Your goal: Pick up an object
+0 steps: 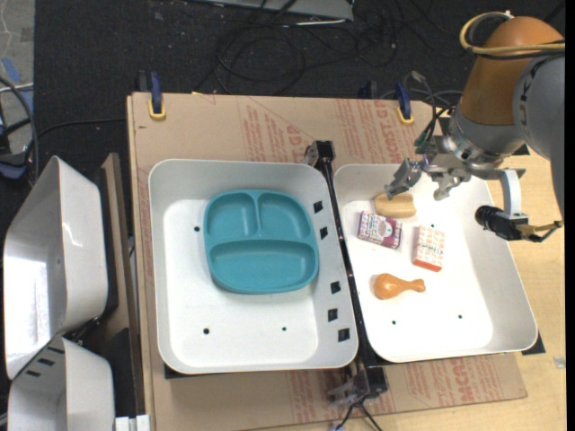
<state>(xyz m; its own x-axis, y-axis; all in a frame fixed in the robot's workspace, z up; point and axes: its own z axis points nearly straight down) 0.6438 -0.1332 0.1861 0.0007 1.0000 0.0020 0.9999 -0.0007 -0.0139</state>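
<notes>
1. Camera view: the pincer [424, 180] hangs over the back of the right white bin [503, 330], its two fingers spread apart and gripping nothing.
2. The tan rounded block [396, 206] lies just below and to the left of the fingertips, long axis roughly left-right.
3. I judge a short drop onto it comes next; the purple-and-white carton [378, 230] lies just beyond it.

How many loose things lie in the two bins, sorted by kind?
Teal divided plate, left bin: 1
Small printed cartons, one purple and one red, right bin: 2
Tan bread-like piece: 1
Orange drumstick-shaped toy: 1
Total: 5
</notes>
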